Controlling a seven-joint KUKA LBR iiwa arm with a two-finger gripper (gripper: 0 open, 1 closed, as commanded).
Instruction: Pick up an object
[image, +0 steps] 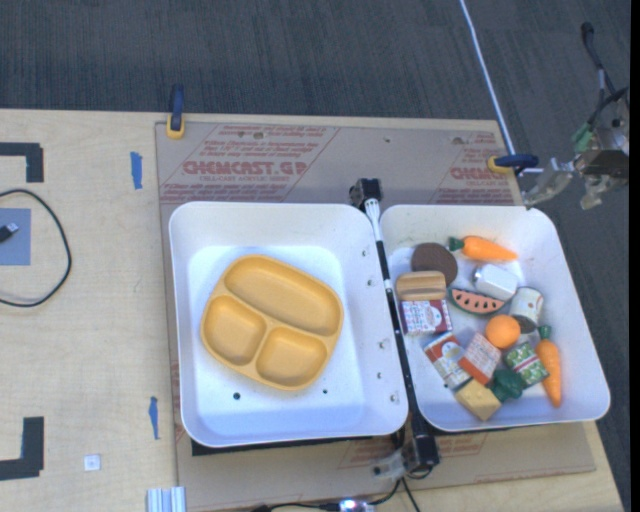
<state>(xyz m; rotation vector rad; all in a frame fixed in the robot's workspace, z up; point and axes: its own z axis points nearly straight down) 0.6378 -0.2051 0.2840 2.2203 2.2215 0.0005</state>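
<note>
The hand (556, 180) hangs just beyond the far right corner of the right bin (580, 300); whether it is apart or together, I cannot tell. The toy foods (480, 320) lie heaped in that bin, below and left of the hand, untouched.

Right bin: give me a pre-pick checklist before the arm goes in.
1. Objects to pick in the right bin: ok, toy food is piled there.
2. An exposed target: ok, the upper carrot lies at the pile's edge.
3. Gripper above the pile: not ok, it sits beyond the bin's far right corner.
4. Finger opening: cannot tell.
5. Left bin holds a yellow tray: ok.
</note>
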